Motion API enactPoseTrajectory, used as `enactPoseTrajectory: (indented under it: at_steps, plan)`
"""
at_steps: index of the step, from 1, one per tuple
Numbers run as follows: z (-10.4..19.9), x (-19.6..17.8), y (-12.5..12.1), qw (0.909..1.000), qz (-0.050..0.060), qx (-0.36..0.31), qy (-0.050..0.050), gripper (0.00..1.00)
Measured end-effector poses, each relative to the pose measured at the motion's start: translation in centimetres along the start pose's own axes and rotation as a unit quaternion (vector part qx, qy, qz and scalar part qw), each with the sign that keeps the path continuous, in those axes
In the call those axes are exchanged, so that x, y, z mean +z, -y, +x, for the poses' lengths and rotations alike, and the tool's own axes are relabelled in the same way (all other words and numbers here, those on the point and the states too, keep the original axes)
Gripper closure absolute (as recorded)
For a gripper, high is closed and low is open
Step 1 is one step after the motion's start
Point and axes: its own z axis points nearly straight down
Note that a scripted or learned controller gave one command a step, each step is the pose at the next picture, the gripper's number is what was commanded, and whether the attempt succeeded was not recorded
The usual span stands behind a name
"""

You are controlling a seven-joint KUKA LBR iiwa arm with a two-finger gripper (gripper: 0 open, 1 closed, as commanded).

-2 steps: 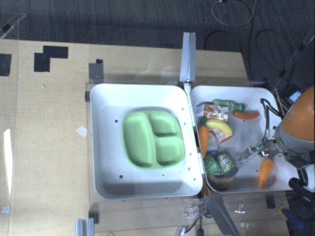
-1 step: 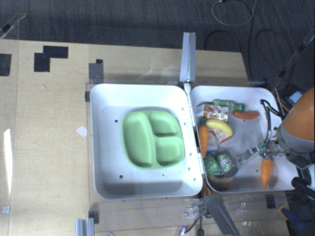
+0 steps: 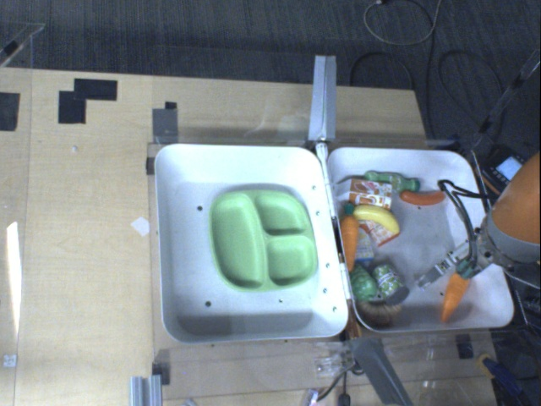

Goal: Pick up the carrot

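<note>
While arm (image 3: 517, 218) enters at right, cut by frame edge, pincer (image 3: 463, 268) sits in right bin (image 3: 499, 311) at top of carrot (image 3: 454, 297); grip unclear, cannot tell state. Second carrot (image 3: 349, 237) by divider, partly under banana (image 3: 377, 217). Green tray (image 3: 262, 239) in left bin (image 3: 182, 227).

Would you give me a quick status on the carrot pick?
Gripper low in right bin, at carrot top. Grasp unconfirmed. Nothing crowding it.

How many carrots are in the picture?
2. One carrot lies along the left wall of the right bin. The other carrot is near that bin's right side, at the hand. More could hide under the pile.
</note>
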Motion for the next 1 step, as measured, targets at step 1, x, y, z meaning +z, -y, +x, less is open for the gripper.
enactPoseTrajectory:
  at_steps: [1]
  plan:
    - [4.62, -0.06, -2.73, 0.9987, 0.0, -0.05, 0.003, 0.0]
